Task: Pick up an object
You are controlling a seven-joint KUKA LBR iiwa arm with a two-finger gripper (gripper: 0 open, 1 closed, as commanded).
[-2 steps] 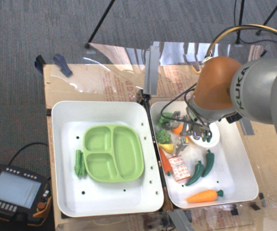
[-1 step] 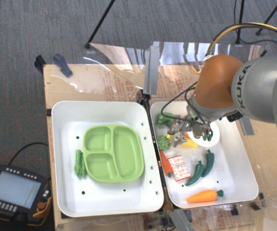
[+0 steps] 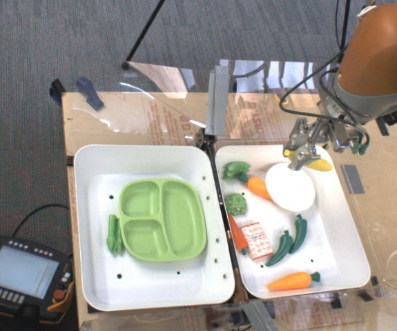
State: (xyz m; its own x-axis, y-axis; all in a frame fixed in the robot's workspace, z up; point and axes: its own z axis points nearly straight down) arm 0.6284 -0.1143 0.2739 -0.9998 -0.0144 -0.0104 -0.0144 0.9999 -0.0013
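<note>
My gripper [image 3: 303, 158] hangs over the far side of the right bin [image 3: 353, 243], its fingers closed on one end of a small yellow fruit-like piece [image 3: 319, 163] that sticks out to the right of them. Just below it lies a white round plate [image 3: 290, 187]. An orange carrot [image 3: 258, 187] and two broccoli pieces [image 3: 237, 170] [image 3: 236, 203] lie to the left of the plate. Nearer the front are a red-and-white packet [image 3: 257, 241], two dark green peppers [image 3: 281, 248] [image 3: 299, 232] and another carrot [image 3: 291, 281].
The left bin [image 3: 91, 185] holds a light green divided plate [image 3: 162, 219] and a green pea pod [image 3: 114, 234]. An orange piece [image 3: 237, 235] rests by the rim between the bins. A control pendant [image 3: 18, 278] sits at the lower left, off the bench.
</note>
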